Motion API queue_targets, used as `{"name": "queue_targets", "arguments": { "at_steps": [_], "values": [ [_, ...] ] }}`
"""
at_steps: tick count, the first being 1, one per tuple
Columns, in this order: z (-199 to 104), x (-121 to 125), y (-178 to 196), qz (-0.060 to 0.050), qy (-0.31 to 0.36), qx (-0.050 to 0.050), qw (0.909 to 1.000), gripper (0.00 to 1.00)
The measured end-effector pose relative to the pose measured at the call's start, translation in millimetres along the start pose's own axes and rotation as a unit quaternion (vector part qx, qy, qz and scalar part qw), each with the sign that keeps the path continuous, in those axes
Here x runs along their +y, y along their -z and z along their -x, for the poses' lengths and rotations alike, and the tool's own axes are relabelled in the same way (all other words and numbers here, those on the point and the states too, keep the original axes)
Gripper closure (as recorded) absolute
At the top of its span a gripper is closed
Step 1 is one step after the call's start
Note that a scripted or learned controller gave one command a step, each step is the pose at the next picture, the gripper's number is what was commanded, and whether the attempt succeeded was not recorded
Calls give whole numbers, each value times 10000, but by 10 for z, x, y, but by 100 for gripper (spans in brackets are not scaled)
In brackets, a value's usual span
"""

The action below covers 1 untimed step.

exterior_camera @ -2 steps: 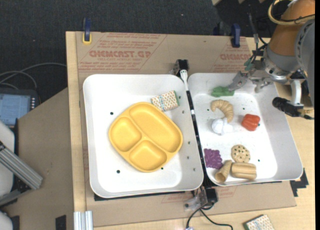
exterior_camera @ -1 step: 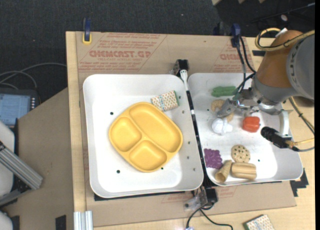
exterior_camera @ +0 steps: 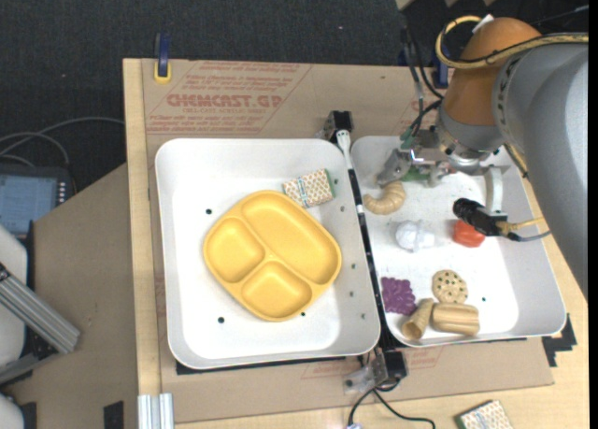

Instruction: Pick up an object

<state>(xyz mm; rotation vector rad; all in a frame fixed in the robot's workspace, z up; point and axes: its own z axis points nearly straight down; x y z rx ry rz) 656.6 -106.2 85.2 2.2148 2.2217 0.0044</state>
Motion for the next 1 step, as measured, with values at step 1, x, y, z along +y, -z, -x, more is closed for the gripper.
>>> {"name": "queue_targets", "arguments": {
  "at_steps": [1],
  "values": [
    [771, 32, -3, -11, -36, -9, 10000, 0]
  ]
}}
